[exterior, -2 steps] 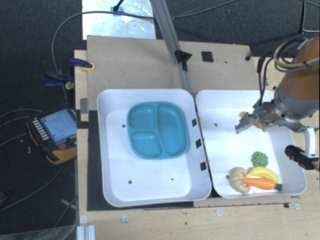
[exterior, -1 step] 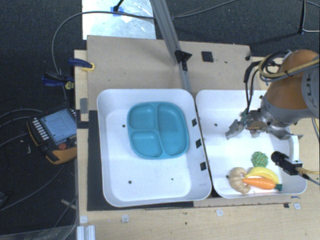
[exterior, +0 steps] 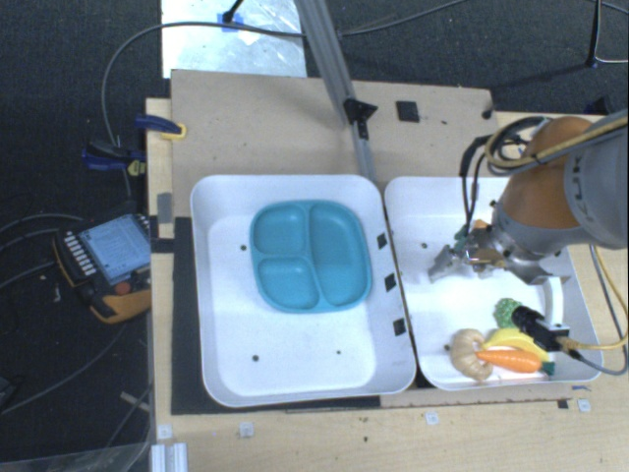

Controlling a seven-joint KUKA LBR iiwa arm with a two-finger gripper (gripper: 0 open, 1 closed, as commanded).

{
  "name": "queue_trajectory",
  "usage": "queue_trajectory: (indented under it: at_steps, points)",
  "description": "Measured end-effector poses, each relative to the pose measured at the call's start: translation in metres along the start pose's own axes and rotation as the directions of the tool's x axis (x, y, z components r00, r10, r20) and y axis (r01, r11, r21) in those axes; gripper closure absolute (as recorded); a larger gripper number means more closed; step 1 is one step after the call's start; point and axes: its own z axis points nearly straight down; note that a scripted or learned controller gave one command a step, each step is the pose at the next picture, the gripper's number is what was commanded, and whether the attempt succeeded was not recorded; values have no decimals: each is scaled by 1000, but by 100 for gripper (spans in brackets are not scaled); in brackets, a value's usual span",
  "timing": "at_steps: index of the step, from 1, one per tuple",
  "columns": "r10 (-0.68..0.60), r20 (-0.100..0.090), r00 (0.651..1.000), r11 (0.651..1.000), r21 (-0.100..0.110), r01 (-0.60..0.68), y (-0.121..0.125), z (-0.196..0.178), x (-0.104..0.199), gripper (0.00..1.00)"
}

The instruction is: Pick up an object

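Just one camera here, fixed up high over the tabletop (exterior: 295, 96) and looking down at a slant. It sits far enough back to fit both white bins: the left bin (exterior: 221, 362) around mid-frame, the right bin (exterior: 423, 205) toward the right. Dark floor shows along the left and top. The arm (exterior: 560, 180) comes in from the right edge.

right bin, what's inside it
The right bin holds a pile of toy food in its near corner: a carrot, a banana, a green piece and a tan piece. The end effector hovers above it. The arm covers the far right part.
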Motion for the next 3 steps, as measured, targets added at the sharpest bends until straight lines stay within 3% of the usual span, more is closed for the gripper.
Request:
queue_trajectory:
  at_steps: [1,2,3]
  points:
    - [4,1,1000,1000,-5,-4,2,23,0,0]
    - [4,2,1000,1000,-13,-4,4,10,0,100]
    - [-1,1,1000,1000,-6,1,10,-39,8,100]
